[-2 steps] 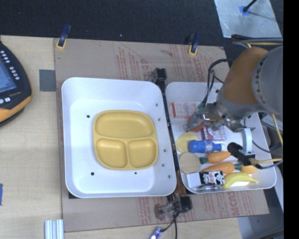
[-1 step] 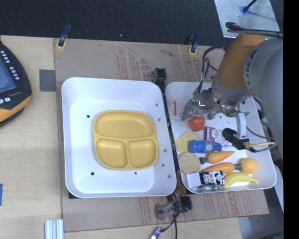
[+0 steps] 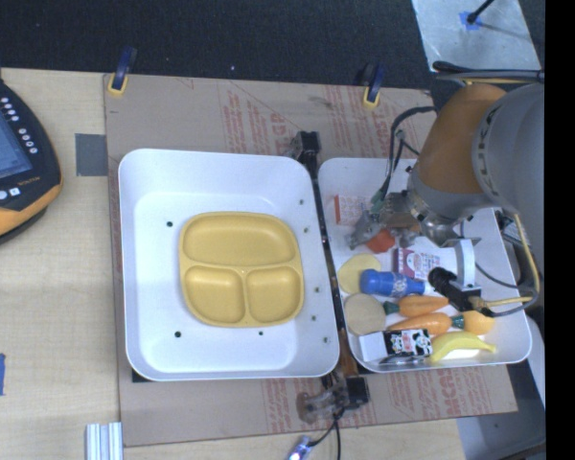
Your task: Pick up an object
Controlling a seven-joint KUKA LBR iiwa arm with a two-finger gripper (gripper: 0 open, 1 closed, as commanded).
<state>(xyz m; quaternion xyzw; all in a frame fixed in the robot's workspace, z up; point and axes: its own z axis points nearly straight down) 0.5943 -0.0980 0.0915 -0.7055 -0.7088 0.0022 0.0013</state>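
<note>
1. Toys piled in the right bin (image 3: 353, 175): blue bottle (image 3: 391, 283), carrot (image 3: 424, 306), banana (image 3: 460, 350).
2. Gripper (image 3: 381, 220) low over the bin's back part.
3. Can't tell how far open, or holding anything.
4. Nothing lifted yet.

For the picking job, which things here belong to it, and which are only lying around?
Belong to the job:
- gripper
- right bin
- blue bottle
- carrots
- banana
- black-and-white carton

Just lying about:
- left bin
- yellow divided tray
- orange teach pendant
- blue clamps
</note>
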